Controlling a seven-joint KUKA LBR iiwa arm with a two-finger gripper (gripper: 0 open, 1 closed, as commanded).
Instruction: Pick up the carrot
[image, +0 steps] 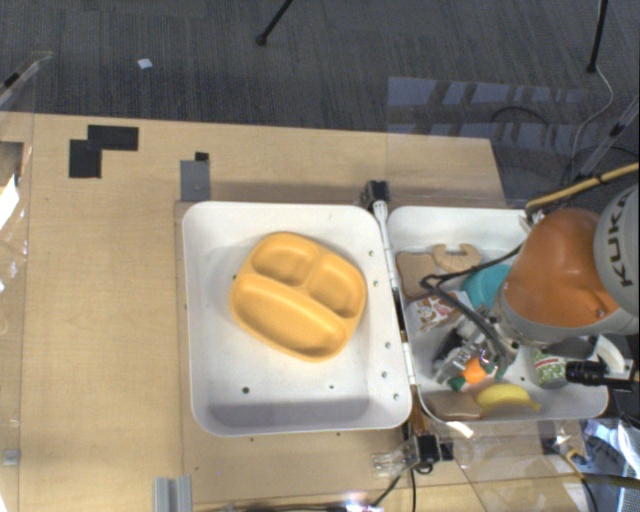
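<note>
Gripper (468, 365) low in right bin (590, 405), grip unclear, carrot (474, 376) partly hidden beneath, banana (503, 397) just beside

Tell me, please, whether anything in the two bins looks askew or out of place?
Only slightly: the yellow divided plate lies turned at an angle to the left bin's sides. The right bin is cluttered around the gripper, but nothing looks spilled.

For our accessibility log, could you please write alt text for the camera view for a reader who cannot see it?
A grey and orange robot arm reaches into the right white bin, its gripper low over a small orange carrot beside a yellow banana. The left white bin holds a yellow divided plate.
</note>
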